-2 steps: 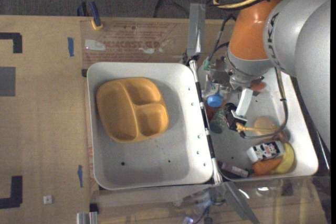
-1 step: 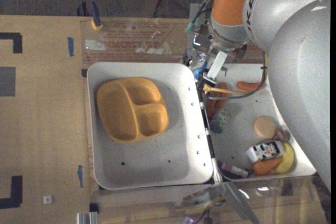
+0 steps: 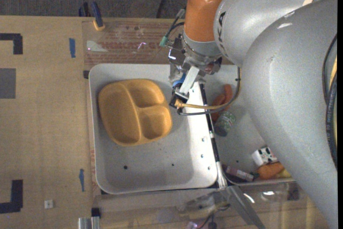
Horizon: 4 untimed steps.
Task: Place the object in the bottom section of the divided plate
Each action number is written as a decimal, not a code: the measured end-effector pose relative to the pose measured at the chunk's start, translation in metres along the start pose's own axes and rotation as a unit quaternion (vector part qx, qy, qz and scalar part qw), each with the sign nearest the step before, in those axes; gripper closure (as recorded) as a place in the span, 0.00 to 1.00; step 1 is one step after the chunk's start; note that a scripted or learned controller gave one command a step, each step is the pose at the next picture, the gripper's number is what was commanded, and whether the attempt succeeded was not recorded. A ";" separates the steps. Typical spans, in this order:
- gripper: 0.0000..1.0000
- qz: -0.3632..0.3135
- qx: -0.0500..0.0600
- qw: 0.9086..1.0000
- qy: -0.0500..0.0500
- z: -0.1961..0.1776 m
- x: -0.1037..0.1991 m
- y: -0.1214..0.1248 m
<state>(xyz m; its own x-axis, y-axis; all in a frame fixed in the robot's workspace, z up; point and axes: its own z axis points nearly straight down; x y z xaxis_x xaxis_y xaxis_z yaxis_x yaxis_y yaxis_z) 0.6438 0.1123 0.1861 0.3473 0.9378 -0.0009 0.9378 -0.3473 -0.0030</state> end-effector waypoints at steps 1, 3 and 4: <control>1.00 -0.003 -0.001 1.000 0.000 -0.011 0.002 0.000; 1.00 -0.096 -0.005 0.995 0.001 -0.019 0.034 0.012; 1.00 -0.150 -0.003 0.989 0.001 -0.028 0.051 0.006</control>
<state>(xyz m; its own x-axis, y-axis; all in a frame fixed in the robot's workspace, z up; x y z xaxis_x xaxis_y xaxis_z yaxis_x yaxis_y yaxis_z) 0.6672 0.1581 0.2138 0.0540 0.9985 0.0001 0.9985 -0.0540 0.0039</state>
